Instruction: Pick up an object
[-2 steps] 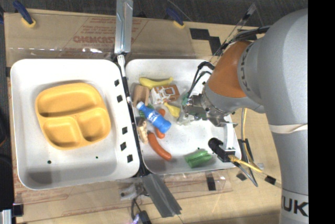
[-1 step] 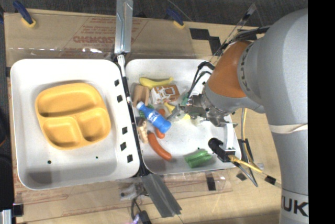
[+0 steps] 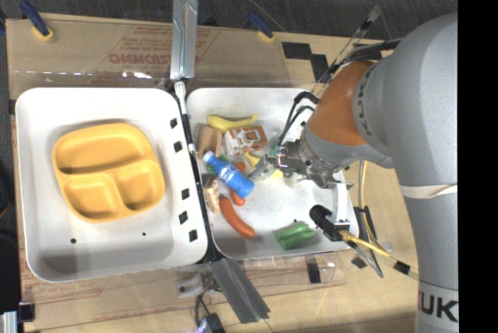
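Camera view: the grey arm (image 3: 408, 106) is seen reaching in from the right over the right bin (image 3: 268, 208), with the pincer (image 3: 274, 162) lowered near the middle of that bin. Whether the pincer is open or closed cannot be told, and nothing can be made out in its hold.

The objects to be picked are gathered in the right bin, mostly in its left half. A yellow banana (image 3: 231, 121) is laid near the far wall, with a brown-and-white packet (image 3: 245, 140) just in front of it and a brown cylinder (image 3: 206, 140) beside the bin's left wall. A blue bottle (image 3: 231, 176) is laid slantwise just left of the pincer. A red-orange sausage (image 3: 236, 218) is found nearer the front, and a green object (image 3: 295, 235) by the front wall.

A yellow divided tray (image 3: 105, 168) is held in the left bin (image 3: 31, 168). Both bins are borne on the surface (image 3: 78, 36).
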`<state>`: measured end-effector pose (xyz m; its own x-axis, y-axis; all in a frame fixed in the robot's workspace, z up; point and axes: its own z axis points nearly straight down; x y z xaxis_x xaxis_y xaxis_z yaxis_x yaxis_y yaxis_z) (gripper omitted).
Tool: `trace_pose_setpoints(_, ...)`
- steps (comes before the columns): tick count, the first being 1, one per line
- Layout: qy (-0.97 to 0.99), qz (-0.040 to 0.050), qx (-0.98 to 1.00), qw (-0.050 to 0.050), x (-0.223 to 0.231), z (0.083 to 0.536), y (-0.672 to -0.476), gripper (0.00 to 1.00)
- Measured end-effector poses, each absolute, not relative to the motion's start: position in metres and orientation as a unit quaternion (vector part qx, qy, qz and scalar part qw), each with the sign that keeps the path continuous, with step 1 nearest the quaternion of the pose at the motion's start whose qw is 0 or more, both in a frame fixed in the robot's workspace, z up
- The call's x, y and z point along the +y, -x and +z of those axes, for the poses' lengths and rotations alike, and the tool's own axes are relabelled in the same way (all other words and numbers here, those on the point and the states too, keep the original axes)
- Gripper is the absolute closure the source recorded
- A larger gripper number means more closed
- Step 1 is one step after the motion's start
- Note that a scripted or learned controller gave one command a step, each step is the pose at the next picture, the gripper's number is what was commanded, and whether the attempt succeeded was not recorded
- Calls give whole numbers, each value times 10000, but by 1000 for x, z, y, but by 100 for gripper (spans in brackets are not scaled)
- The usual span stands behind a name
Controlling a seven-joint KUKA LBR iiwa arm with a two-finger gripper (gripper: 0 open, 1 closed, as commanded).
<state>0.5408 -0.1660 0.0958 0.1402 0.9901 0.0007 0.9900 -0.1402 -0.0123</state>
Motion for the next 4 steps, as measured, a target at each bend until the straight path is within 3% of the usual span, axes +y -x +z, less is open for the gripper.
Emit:
trace_pose_setpoints(1, 8268, 16, -5624, 19, -157, 90, -589, 0)
trace_pose_setpoints(2, 7400, 15, -6726, 41, -97, 89, -524, 0)
trace_pose_setpoints(3, 7942, 25, -6076, 30, -133, 107, -574, 0)
trace_pose_setpoints(4, 7471, 18, -6647, 32, -95, 89, -517, 0)
